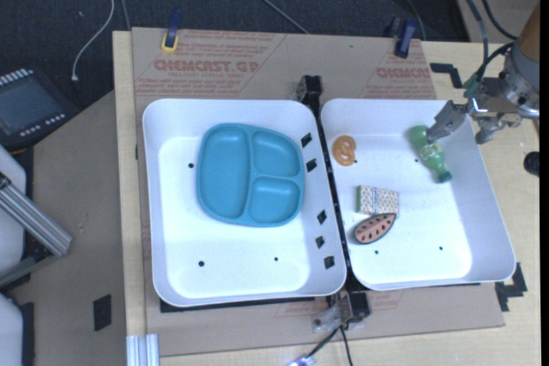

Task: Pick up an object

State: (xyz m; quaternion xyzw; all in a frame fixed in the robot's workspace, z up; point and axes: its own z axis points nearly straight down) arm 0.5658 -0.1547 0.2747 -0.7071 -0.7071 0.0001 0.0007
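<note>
The step in hand appears to be the approach. The grey two-finger gripper [470, 123] hangs over the far right part of the right shallow white bin [480, 266]. Its fingers stand wide apart, one slanting down to the left and one to the right. Nothing sits between them.

The small green plastic toy [430, 152] lies in the same bin, just beside the left finger and slightly nearer the camera. Contact between finger and toy cannot be confirmed. This toy is judged the likely target.

The next move calls for shifting the gripper left and nearer, centring it over the toy, then descending and closing.

Other candidates lie further left in this bin:
- a small orange ring-shaped pretzel toy [345, 150]
- a patterned square fabric piece [378, 200]
- a brown oval seeded toy [374, 228]

The teal divided plastic plate [250, 174] rests in the left shallow white bin [171, 270].
</note>
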